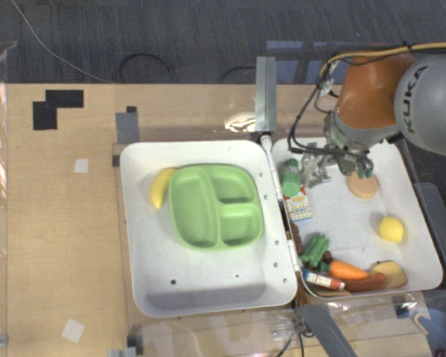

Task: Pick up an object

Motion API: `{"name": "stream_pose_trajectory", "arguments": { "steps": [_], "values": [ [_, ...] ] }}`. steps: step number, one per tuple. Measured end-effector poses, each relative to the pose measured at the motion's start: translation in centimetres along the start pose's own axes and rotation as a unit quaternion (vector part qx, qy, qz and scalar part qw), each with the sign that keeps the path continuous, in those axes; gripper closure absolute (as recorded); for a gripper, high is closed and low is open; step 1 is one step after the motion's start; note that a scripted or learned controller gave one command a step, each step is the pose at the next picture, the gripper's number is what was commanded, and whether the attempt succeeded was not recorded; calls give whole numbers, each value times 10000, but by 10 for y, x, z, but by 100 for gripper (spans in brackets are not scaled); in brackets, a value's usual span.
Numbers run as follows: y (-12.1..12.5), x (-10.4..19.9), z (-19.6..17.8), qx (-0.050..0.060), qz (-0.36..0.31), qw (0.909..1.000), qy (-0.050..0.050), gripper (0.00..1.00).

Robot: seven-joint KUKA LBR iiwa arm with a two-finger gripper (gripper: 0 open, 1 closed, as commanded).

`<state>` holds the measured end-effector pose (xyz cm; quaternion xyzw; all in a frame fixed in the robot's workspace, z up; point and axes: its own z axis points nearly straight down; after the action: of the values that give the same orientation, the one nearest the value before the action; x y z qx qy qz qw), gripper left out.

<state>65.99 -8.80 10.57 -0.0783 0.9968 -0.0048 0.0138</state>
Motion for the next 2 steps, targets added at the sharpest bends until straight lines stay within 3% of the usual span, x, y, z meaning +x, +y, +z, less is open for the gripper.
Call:
{"name": "stream_pose_trajectory", "arguments": {
  "steps": [1, 2],
  "values": [
    [-27, -13, -147, -29, -879, 9961, 14, 100],
    [-121, 6, -112, -62, -2535, 9673, 69, 100]
  ]
}}
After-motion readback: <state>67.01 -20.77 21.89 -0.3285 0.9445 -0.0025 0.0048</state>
